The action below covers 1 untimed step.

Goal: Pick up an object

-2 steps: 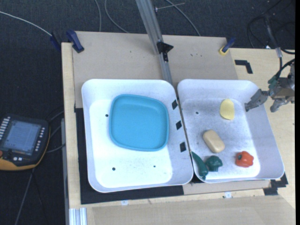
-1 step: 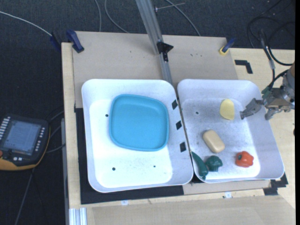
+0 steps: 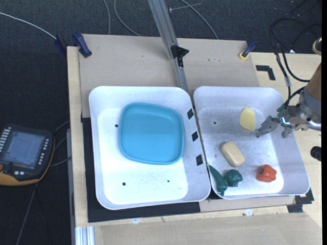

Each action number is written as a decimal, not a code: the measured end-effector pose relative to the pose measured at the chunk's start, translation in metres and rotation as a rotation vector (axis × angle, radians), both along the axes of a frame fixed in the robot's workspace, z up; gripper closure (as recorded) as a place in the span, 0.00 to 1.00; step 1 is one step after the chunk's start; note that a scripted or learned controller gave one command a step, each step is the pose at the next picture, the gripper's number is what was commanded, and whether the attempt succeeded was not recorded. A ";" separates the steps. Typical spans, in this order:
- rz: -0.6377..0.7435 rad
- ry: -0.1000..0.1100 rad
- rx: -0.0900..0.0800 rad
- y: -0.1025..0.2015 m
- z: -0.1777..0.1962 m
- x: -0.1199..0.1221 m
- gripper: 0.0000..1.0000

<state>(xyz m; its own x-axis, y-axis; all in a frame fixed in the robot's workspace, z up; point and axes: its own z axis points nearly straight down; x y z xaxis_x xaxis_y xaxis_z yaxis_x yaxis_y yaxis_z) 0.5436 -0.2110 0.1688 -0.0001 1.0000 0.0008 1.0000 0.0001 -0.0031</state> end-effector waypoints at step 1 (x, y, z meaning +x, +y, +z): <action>0.001 0.001 0.001 0.008 -0.050 -0.007 0.00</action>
